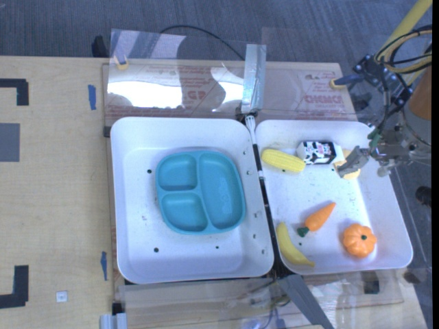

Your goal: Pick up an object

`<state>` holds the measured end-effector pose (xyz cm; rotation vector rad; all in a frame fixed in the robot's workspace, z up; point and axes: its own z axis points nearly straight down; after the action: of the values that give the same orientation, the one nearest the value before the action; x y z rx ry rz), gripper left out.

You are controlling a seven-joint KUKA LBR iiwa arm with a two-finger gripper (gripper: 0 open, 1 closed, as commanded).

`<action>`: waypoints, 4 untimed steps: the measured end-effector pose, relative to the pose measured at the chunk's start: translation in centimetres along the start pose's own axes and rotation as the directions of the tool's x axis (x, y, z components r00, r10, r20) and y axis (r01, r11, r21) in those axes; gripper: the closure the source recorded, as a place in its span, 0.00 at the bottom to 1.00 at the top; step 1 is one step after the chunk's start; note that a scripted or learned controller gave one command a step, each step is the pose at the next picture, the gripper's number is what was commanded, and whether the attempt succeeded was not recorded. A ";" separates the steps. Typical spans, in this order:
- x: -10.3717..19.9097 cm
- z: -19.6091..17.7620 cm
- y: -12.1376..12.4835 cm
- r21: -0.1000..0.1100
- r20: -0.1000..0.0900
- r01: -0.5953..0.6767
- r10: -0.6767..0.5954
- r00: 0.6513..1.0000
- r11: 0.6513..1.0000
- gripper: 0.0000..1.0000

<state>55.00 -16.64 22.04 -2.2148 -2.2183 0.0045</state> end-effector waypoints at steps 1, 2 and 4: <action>2.3 11.5 -4.3 0.005 0.000 -0.001 0.001 1.000 1.000 0.00; 2.1 10.4 -4.0 -0.003 0.002 -0.003 0.003 1.000 1.000 1.00; -4.5 5.8 1.5 0.007 0.000 -0.129 0.129 0.992 0.992 1.00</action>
<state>56.46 -21.08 16.19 -2.3500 -2.0669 0.0117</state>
